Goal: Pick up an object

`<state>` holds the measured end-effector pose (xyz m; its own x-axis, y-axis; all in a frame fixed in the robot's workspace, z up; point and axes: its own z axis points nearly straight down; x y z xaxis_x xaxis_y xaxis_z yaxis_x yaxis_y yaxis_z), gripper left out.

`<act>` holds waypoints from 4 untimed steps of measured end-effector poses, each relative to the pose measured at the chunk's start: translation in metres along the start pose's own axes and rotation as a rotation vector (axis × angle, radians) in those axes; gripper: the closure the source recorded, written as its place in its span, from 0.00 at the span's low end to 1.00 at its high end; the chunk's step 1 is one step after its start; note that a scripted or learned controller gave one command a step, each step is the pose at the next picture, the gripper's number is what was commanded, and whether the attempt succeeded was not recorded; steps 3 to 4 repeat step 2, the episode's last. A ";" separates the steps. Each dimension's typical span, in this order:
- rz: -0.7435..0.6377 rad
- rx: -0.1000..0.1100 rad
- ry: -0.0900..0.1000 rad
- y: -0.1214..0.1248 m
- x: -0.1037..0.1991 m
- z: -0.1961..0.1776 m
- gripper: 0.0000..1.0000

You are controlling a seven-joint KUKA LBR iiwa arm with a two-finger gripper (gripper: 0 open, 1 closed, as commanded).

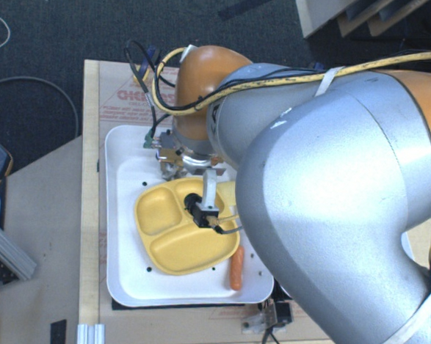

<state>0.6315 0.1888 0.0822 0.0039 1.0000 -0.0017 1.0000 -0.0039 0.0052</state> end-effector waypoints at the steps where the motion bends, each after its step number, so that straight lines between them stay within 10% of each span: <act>1: -0.011 -0.034 0.011 -0.070 0.034 -0.010 1.00; 2: 0.001 -0.014 0.004 -0.028 -0.025 -0.192 1.00; 4: 0.001 -0.014 0.004 -0.028 -0.025 -0.192 1.00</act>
